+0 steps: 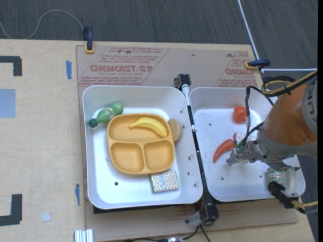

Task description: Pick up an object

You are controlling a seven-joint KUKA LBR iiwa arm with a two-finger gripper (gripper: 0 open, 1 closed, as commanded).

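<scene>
Arm reaches in from the right over the right bin [212,188]. Tool [237,158] low in that bin, just right of a red chili pepper [223,148]; cannot tell if it is open or closed, or whether it touches the pepper. Red tomato-like piece [239,114] farther back in the same bin. Left bin [96,135]: orange divided plate [139,158] with a banana [149,125] in its far compartment, green bottle [106,114] at far left, patterned sponge [165,181] near side
</scene>
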